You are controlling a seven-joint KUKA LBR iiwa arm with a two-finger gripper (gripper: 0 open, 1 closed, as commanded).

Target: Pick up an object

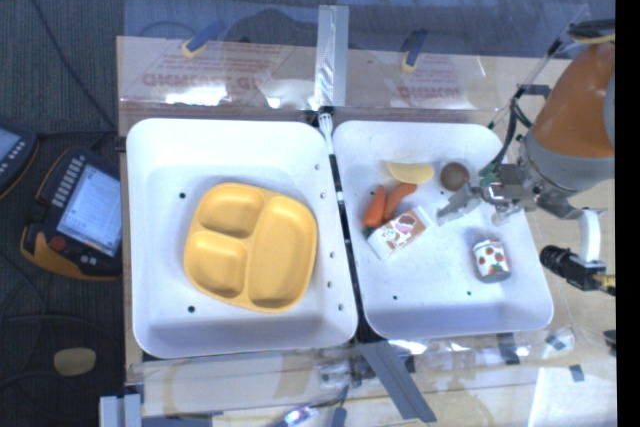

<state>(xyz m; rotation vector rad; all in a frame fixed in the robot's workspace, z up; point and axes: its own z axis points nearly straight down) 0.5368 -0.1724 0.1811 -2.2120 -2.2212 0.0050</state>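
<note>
text: none I can read | red print on far cardboard [200, 75]: reversed, blurred | carton [398, 232] label: too small

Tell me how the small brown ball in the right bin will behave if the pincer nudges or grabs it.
The brown ball looks round, so a nudge would probably send it rolling across the right bin, likely toward the yellow piece beside it. Its curved sides may slip out from the pincer unless gripped squarely. It appears small, so probably light.

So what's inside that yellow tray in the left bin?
Nothing that I can see. The yellow tray has three compartments, and all of them look bare. It lies flat in the left bin, so whatever part of the bin floor is beneath it stays covered.
</note>
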